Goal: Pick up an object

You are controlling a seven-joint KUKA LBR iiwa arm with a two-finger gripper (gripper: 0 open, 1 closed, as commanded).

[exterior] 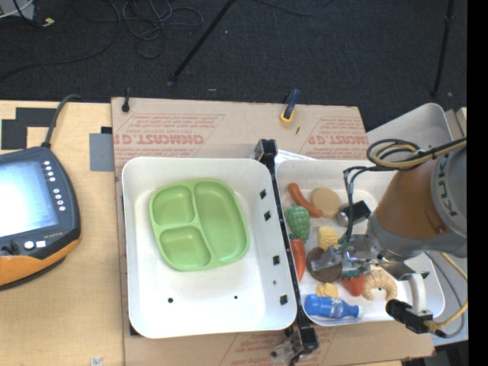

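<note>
Jaws: their state cannot be told; the gripper is seen from above as a dark cluster of metal and cable, and nothing can be made out as held.

Gripper position: it is lowered into the right bin, among the toy food near the bin's middle, with the orange-banded arm reaching in over the bin's right half.

Nearest objects: a piece of yellow corn lies just above the gripper, a red piece and a tan croissant-shaped piece just below and to its right, and a small yellow piece just below it.

Further objects in the same bin: a green pepper and an orange carrot lie along the left wall, a red sausage and a tan potato-like piece lie toward the far end, and a blue bottle lies on its side at the near end.

Left bin: the left bin holds a green divided tray, on which nothing is seen.

Progress: the descent into the pile appears made, but no object is shown lifted; a pick is judged not yet confirmed.

Remaining: a grasp must be secured on one piece and the piece raised out of the bin.

Risk: the pieces are crowded, so a neighbour could be nudged or caught.
</note>
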